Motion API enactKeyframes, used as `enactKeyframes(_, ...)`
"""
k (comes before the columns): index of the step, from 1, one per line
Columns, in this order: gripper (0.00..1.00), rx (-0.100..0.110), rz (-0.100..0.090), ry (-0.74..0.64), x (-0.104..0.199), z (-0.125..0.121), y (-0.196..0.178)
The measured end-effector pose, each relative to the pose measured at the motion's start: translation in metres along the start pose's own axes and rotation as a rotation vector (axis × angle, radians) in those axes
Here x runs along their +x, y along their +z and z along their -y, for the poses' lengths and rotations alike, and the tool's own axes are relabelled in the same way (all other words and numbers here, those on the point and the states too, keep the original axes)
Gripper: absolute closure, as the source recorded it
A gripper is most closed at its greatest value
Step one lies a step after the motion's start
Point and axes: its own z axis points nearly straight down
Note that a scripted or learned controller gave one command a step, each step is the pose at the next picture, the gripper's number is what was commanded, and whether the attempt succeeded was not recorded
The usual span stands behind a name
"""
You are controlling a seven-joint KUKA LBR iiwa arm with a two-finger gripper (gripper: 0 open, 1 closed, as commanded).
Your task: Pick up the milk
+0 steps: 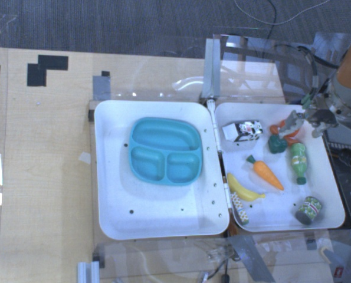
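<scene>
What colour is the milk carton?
White with black cow-like patches, seen in the camera view: the milk carton lies in the right bin.

Plastic, pale wood and bare metal

The two bins (107,175) look like smooth white plastic with a soft sheen; the blue tray (165,150) is matt plastic; the bench (39,175) shows pale wood grain under a glossy clear sheet; the carrot (267,174), banana (243,188) and green bottle (298,161) look like shiny moulded plastic; the milk (243,131) carton seems printed card; the gripper (305,122) is dull grey metal.
</scene>
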Motion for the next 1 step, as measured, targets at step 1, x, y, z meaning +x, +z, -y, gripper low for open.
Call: enactKeyframes(1,0.00,-0.001,0.000,-0.227,0.0011,-0.0591,0.0921)
